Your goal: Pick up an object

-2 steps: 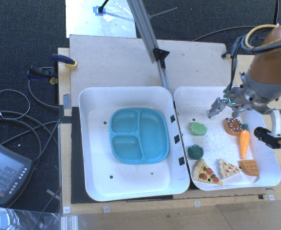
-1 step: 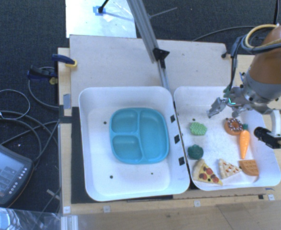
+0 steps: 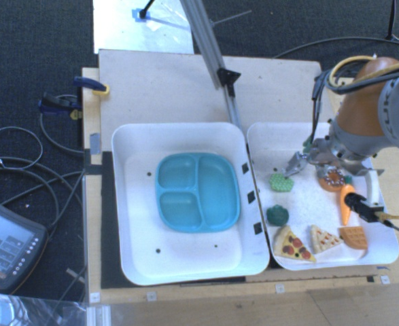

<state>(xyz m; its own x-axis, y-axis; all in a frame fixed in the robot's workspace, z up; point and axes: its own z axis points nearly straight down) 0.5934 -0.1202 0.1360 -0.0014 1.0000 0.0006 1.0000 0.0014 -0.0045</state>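
Note:
My gripper (image 3: 296, 164) hangs over the upper middle of the right bin (image 3: 389, 250), open with nothing between its fingers. A light green toy (image 3: 281, 181) lies just below and left of it, apart from the fingertips. A dark green broccoli piece (image 3: 277, 214) sits lower down. Right of the gripper lie a sprinkled donut (image 3: 334, 178) and an orange carrot (image 3: 347, 206). Along the bin's front edge are a pizza slice (image 3: 293, 243), a pale triangular slice (image 3: 325, 238) and an orange waffle (image 3: 353, 237).
The left bin (image 3: 134, 250) holds a blue divided plate (image 3: 198, 191). A grey pole (image 3: 206, 36) slants down to the wall between the bins. Cables and a handheld pendant (image 3: 9, 240) lie on the floor at the left.

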